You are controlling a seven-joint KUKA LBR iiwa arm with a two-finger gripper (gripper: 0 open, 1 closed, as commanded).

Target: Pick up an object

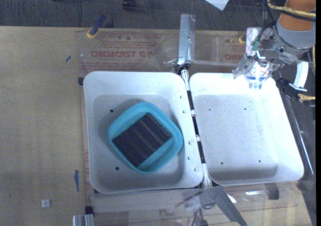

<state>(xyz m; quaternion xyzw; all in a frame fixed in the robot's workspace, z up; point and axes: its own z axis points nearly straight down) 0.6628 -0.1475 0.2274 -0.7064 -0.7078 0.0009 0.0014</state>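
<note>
A teal tray [145,136] with a dark ridged top is lying in the left bin [95,89]. The gripper [257,72] is hovering over the right bin's [241,134] far edge.

Slanted overhead view across both bins [95,82]

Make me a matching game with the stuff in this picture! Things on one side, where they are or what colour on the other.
Things:
1. container
2. tool
3. clamp
4. orange band

Descriptions:
A. on the arm, top right corner
B. blue and yellow, on the bench's far edge
C. teal, lying in the left bin
D. over the right bin's far edge

Pairs: 1-C, 2-D, 3-B, 4-A
</note>
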